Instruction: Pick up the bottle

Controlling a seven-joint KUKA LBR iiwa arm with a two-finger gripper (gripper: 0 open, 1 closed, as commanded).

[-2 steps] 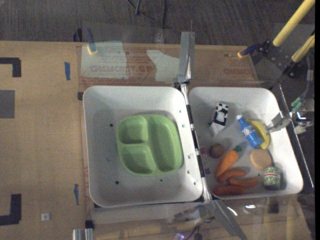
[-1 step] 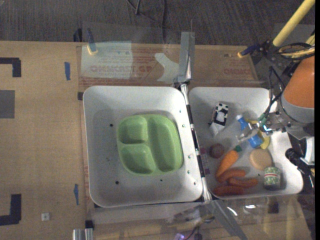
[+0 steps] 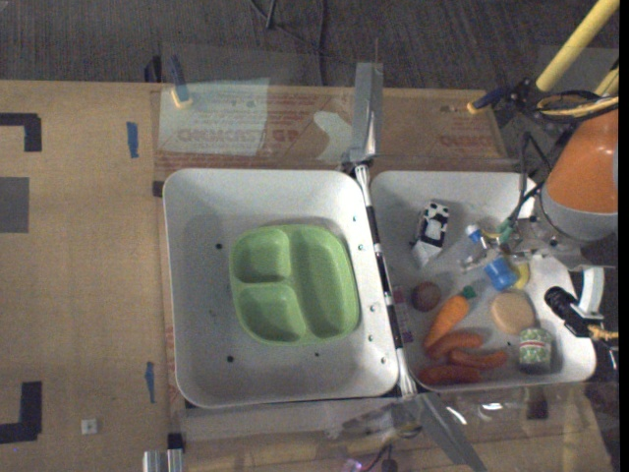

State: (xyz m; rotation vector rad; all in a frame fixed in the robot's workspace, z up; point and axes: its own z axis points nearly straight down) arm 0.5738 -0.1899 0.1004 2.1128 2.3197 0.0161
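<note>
Camera view — two shallow white bins sit side by side on a brown bench (image 3: 79, 293). The left bin (image 3: 192, 214) carries a green divided tray (image 3: 293, 283) lying flat near its centre, three compartments facing up.

The right bin (image 3: 393, 200) holds the clutter. A black-and-white carton (image 3: 430, 229) lies tilted toward the bin's far-left area. A small brown ball (image 3: 426, 296) rests near the left wall, with a carrot (image 3: 449, 318) just beside it, its green tip pointing toward the bin's middle. Two red sausages (image 3: 457, 357) lie along the near edge, one behind the other. A round tan disc (image 3: 513, 313) sits right of the carrot, and a small green-topped cup (image 3: 536, 350) stands near the near-right corner.

The bottle (image 3: 488, 257) — a clear item with a blue cap — lies on its side in the right half of this bin, between the carton and the right wall, just beyond the tan disc.

The arm enters from the right, its orange band (image 3: 588, 165) over the bin's far-right corner. The gripper (image 3: 521, 247) hangs just beside the bottle's capped end; whether it is released or clenched cannot be judged, nor whether it touches the bottle.
</note>
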